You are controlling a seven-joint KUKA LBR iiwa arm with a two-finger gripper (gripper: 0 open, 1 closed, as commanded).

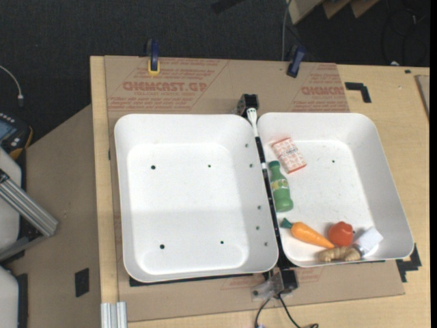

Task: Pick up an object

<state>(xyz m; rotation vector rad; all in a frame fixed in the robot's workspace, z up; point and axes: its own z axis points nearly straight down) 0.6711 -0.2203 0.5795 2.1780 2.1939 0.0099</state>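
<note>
The right bin (369, 156) holds several small objects. A red-and-white packet (288, 154) lies near its back left. A green bottle (279, 186) lies along the left wall, just in front of the packet. An orange carrot (308, 234) sits at the front left. Beside the carrot is a red tomato-like piece (341, 233), with a tan ginger-like root (339, 254) and a white block (369, 241) against the front wall.
The left bin (184, 190) stands beside the right one on a brown board (205, 80). Two clamps (153, 55) (295, 60) grip the board's back edge. A cable connector (248, 105) sits between the bins at the back, another (276, 283) at the front.
</note>
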